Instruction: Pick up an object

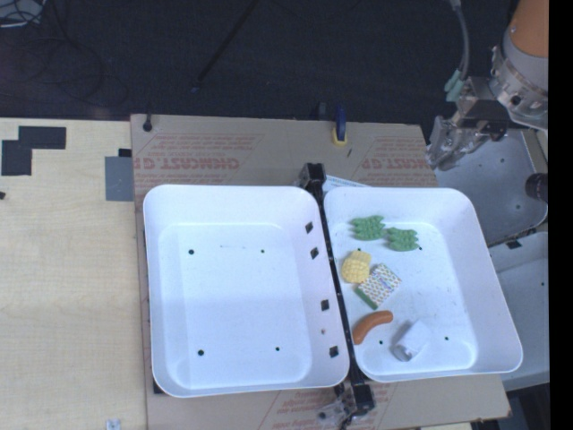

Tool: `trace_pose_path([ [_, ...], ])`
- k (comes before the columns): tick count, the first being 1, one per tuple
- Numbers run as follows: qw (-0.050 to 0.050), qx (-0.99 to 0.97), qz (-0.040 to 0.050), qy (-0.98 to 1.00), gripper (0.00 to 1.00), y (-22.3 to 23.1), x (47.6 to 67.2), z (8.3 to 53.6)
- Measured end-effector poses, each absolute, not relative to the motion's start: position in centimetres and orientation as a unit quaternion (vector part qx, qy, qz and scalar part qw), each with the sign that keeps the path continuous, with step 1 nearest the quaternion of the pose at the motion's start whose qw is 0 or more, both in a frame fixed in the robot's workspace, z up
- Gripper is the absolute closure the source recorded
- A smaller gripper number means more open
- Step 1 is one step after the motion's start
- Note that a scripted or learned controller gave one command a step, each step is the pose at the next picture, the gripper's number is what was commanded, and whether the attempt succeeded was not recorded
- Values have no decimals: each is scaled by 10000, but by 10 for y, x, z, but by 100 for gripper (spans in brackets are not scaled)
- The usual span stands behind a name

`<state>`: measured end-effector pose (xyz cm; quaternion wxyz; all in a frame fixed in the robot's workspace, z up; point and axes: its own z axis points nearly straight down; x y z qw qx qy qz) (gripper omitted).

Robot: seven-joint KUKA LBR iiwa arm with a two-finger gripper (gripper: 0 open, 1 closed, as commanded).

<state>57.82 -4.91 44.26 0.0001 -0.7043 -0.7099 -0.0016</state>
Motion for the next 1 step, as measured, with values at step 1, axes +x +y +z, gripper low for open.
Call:
trace_pose_path([
  [1, 0, -7046, -13, -7096, 100, 14, 542, 487],
])
